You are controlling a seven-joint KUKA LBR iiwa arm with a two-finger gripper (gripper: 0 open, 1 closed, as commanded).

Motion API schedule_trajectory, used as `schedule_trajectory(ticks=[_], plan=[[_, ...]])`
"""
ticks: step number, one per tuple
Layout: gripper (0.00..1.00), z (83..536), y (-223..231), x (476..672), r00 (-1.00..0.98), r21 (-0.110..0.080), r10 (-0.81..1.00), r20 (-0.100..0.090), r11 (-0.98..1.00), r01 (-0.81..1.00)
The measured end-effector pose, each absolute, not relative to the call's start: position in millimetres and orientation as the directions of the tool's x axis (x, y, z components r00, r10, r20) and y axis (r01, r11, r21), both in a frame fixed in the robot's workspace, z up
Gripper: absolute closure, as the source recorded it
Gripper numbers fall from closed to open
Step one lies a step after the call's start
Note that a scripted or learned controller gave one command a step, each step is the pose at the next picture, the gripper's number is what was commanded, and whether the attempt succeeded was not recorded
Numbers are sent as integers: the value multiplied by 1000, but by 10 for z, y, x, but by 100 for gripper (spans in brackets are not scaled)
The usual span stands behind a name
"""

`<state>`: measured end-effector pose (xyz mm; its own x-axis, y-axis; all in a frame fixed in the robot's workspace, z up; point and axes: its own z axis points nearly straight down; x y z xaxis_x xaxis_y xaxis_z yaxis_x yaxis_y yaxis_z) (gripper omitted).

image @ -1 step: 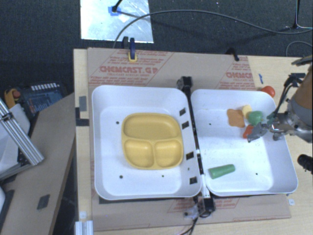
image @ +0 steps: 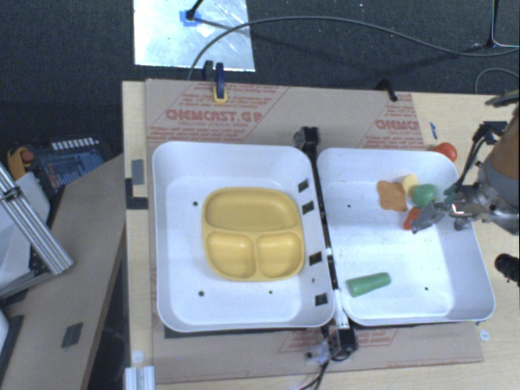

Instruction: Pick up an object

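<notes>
The right bin holds a cluster of small items at its far right: an orange piece, a yellow piece, a round green item and a small red item. A green cylinder lies alone near the bin's front left. My gripper reaches in from the right and sits low, just below the green item and right beside the red one. Whether it touches the red item is unclear.
The left bin carries a yellow divided plate. A red ball rests just outside the right bin's far right corner. The divider between the bins has black clips. Cables cross the floor behind.
</notes>
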<state>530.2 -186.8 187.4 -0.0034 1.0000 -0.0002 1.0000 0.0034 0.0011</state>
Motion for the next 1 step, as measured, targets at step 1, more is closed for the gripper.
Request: schedule_trajectory(ticks=[1], plan=[[0,1291,-1803,5248,-1,-2,1000,1,1,1000]])
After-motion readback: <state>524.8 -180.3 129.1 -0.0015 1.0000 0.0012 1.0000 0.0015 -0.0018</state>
